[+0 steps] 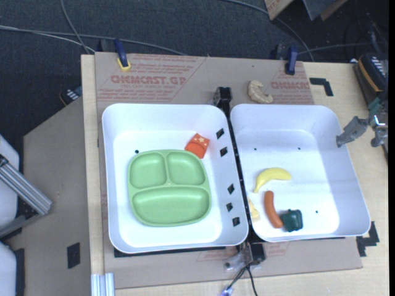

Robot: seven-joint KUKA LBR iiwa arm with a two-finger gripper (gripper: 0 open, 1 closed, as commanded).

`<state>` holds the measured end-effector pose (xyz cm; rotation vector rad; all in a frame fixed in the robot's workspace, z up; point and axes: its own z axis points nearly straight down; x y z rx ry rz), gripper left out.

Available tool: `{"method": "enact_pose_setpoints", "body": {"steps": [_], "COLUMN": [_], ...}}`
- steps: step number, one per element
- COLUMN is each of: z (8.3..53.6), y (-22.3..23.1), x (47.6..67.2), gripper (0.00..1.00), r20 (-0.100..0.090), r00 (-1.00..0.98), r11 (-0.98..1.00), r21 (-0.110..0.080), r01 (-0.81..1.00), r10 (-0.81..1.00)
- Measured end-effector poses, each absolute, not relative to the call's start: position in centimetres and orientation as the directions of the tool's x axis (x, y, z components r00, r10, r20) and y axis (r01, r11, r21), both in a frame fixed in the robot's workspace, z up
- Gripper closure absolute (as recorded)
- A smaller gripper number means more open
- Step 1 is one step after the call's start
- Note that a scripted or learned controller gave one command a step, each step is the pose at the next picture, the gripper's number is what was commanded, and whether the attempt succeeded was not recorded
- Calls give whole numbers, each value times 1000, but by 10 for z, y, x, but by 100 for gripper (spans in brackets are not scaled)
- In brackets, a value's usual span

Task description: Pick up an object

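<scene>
- Dark carpet with loose grey cables surrounds the pale wooden bench [345, 91], where 2 shallow white plastic bins sit side by side on a brown cardboard sheet [148, 76].
- Red print on that cardboard reads roughly "CHEMCAST GP"; the same print repeats, partly hidden, behind the right bin. No other writing is legible.
- At the far right edge, the grey two-finger gripper [358, 130] hovers over the outer rim of the right bin [308, 119]; nothing sits between its fingers, and whether they are spread or closed cannot be told.
- The left bin [117, 165] holds a green 3-compartment plastic tray [169, 187] and a small orange-red toy block [197, 144] just beyond it.
- The right bin holds a yellow toy banana [272, 177], a reddish toy sausage [271, 209] and a dark green toy piece [292, 219].
- Judged from this, no pick is made yet: choosing, descending, closing and lifting all remain.
</scene>
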<state>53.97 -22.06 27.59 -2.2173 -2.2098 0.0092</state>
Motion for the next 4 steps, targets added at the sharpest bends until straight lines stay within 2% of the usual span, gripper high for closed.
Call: {"method": "enact_pose_setpoints", "body": {"steps": [1,2,4], "z": [282,240,126], "y": [-220,-218,-205], "x": [542,545,532], "gripper": [0,0,0], "r20": [1,2,4], "r00": [0,0,0], "r11": [0,0,0], "r21": [0,-5,-8], "r01": [1000,1000,1000], "r10": [1000,1000,1000]}}
